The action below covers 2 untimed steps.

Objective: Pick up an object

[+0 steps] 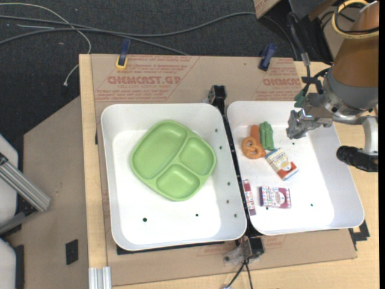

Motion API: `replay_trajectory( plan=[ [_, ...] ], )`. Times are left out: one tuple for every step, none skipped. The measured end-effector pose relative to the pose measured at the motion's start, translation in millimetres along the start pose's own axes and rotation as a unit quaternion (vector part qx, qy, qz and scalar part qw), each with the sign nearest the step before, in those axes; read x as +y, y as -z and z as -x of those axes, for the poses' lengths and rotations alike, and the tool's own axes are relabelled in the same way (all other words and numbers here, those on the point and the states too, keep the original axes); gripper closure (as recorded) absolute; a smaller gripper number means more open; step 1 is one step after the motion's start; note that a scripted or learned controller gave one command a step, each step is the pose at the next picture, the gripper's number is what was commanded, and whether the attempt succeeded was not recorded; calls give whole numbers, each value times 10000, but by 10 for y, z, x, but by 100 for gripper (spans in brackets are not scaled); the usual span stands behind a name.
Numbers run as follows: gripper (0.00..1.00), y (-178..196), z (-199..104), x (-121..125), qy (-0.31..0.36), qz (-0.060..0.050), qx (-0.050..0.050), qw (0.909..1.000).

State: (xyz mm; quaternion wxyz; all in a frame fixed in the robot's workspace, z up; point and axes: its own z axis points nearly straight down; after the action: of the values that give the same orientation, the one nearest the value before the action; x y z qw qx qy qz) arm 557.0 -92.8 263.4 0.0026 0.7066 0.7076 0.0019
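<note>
There are two shallow white bins, the left bin (120, 221) and the right bin (337, 209). The left one has one green divided plate (173, 159). The right one has one orange ring-shaped toy (252, 147), one green toy (266, 135), one small carton (281, 164) and one small flat box (275, 197). Two blue clamps (123, 58) (267, 57) hold the cardboard.

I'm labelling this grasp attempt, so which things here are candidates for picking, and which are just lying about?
Candidates, right bin: orange pretzel-like toy, green toy, small carton, pink packet, near the gripper.

Lying about: green divided plate in left bin, blue clamps, cables.
</note>
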Motion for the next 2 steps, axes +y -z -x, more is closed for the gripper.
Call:
replay_trajectory(
  plan=[
    [100, 36, -532, 52, 22, -19, 13, 10000],
    [100, -161, -1036, 112, 18, -53, 17, 10000]
  ],
)
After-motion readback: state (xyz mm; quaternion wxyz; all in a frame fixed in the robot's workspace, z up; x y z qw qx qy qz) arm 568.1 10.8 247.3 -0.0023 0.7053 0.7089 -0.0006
